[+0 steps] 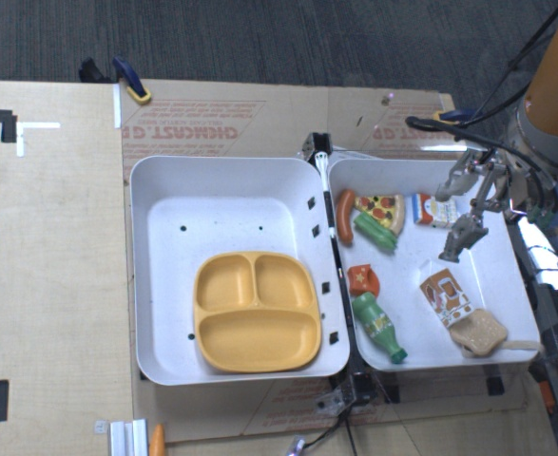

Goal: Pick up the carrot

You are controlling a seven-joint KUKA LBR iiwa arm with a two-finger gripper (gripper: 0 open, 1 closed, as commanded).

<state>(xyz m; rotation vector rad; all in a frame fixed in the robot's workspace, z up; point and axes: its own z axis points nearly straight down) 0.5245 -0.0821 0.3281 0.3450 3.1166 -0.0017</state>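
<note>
Carrot (343, 217): the one piece that fits the name is a long orange-red thing lying in the right bin (516, 283), hard against that bin's left wall near its far end; I cannot tell for sure that it is the carrot and not a sausage. Just beside it in the bin lie a pizza slice (381, 207) and a green vegetable (375, 234), which touch each other. Further along the same wall of the bin are a red piece (362, 279) and a green bottle (378, 326). A printed card (447, 297) and a slice of bread (478, 331) sit toward the bin's near right corner. The hand (450, 221) hangs over the far right part of the bin, well apart from the carrot, its fingers spread wide with nothing between them
</note>
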